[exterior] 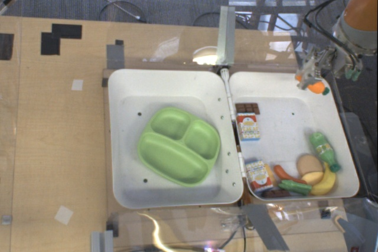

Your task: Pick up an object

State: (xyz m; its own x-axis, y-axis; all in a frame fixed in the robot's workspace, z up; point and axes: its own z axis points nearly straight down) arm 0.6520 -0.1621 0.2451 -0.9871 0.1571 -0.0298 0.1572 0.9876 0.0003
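My gripper (313, 84) hangs over the far right corner of the right bin (283, 100). A small orange toy with a green tip (319, 88) sits between its fingertips (303, 83), and the fingers look shut on it. The arm's orange band is at the upper right edge of the view. More toys lie in the right bin: a green bottle (323, 150), a banana (325, 183), a brown potato (309, 164), a red sausage (283, 173), a dark green vegetable (294, 186), two small cartons (248, 127) (258, 175) and a chocolate bar (247, 108).
The left bin (127, 97) holds a green divided plate (180, 144). A grey metal post (226, 35) stands behind the seam between the bins. Cables run behind the right bin. The wooden bench (53, 144) spreads to the left.
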